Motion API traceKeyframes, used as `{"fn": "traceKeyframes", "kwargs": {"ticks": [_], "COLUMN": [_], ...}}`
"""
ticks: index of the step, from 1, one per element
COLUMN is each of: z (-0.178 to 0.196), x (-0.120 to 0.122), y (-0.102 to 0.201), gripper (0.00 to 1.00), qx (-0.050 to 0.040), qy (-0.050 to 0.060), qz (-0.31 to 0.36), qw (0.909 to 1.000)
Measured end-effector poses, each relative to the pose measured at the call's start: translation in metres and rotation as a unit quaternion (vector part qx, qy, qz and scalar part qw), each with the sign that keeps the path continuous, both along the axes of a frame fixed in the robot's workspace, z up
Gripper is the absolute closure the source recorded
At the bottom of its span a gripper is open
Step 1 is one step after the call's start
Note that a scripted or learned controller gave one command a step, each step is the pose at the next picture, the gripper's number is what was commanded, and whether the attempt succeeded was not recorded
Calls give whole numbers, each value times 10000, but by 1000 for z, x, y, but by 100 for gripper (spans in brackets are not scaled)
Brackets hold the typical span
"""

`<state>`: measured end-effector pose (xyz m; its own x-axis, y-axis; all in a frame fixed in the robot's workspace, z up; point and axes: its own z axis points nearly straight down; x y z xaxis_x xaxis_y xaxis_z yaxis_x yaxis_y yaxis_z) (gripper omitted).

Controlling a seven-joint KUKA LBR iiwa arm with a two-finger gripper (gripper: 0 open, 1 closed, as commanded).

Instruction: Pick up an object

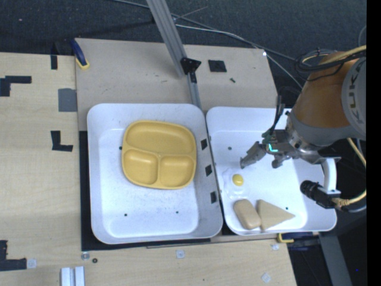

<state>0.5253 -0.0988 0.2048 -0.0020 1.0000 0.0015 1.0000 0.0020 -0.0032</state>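
1. Yellow ball (237,179) lies in the right bin (309,222), just below the gripper (262,157).
2. We see the fingers spread wide, holding nothing.
3. We judge it light and prone to rolling (grasp across its middle).

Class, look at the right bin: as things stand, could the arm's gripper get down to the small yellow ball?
Probably yes. The gripper hangs just above and right of the small yellow ball, which lies alone on the right bin floor, apart from the two tan pieces nearer the front.
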Motion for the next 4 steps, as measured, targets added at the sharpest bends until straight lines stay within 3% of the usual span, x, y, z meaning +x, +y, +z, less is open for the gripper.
{"fn": "traceKeyframes", "kwargs": {"ticks": [1, 3, 4], "z": [0, -117, -102], "x": [0, -1, 1], "y": [0, 0, -2], "gripper": [0, 0, 100], "qx": [0, -10, -22], "qy": [-1, -6, -37], "qz": [0, -6, -12], "qw": [10000, 10000, 10000]}}
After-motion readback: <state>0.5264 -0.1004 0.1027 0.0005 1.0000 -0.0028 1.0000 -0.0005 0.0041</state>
